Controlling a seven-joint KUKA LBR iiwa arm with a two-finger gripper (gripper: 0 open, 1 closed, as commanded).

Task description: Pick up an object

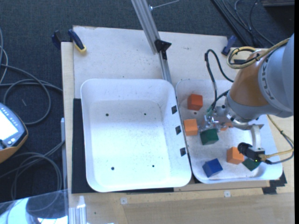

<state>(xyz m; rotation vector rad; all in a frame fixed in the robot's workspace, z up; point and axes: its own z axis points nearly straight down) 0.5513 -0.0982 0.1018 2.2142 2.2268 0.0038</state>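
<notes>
Green cube (209, 136) beneath hand (212, 121), grip unclear, among orange and blue blocks in right bin (275, 171)

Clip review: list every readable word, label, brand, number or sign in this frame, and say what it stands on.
No readable text anywhere in this frame.
The blocks in the right bin have plain faces: the orange blocks, green block and blue block.
The lit device screen at the left edge is too blurred and cropped to read.

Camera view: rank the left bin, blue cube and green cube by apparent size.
1. left bin, far the largest.
2. blue cube and green cube: they look about alike, so no ranking between them.
</notes>
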